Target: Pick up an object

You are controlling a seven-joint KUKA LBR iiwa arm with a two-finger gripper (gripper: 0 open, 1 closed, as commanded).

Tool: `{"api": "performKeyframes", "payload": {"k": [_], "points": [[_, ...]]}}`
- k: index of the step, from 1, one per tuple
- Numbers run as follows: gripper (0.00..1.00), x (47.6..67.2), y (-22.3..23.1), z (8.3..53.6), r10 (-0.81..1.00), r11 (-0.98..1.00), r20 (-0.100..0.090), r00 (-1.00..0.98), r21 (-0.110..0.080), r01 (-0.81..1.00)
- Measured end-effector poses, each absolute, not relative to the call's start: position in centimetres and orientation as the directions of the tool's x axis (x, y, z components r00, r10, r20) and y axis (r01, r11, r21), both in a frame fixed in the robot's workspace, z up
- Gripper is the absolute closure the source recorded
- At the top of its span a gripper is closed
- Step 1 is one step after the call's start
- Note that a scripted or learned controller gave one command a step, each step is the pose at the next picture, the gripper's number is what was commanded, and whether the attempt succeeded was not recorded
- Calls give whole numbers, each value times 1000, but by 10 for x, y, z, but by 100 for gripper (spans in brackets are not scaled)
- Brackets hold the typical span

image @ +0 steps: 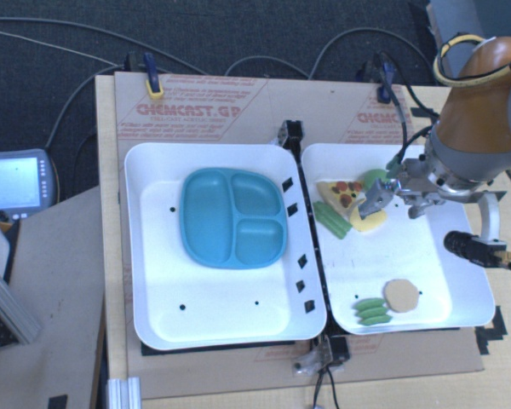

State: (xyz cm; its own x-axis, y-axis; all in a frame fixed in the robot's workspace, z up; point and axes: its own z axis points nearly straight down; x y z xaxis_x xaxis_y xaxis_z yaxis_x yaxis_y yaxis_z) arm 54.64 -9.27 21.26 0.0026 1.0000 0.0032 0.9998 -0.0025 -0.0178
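The gripper (376, 201) hangs low in the right bin (460, 309), over a cluster of toy food by the bin's upper left part; whether it is open or closed cannot be told. Under and beside it lie a pizza slice (341, 192), a yellow piece (370, 221) and a green strip (331, 219). Nearer the bin's front edge sit a round tan cookie (401, 295) and, just left of it, green pea pods (372, 311). The left bin (153, 313) holds a blue divided plate (234, 218).
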Motion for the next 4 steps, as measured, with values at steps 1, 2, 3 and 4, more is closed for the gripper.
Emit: {"api": "performKeyframes", "payload": {"k": [1,2,3,4], "points": [[0,549,-92,220,1000,0,2,0,-3,1000],[0,543,-93,159,1000,-1,3,1,-9,1000],[0,533,-93,99,1000,-1,3,1,-9,1000],[0,532,-93,84,1000,-1,3,1,-7,1000]]}}
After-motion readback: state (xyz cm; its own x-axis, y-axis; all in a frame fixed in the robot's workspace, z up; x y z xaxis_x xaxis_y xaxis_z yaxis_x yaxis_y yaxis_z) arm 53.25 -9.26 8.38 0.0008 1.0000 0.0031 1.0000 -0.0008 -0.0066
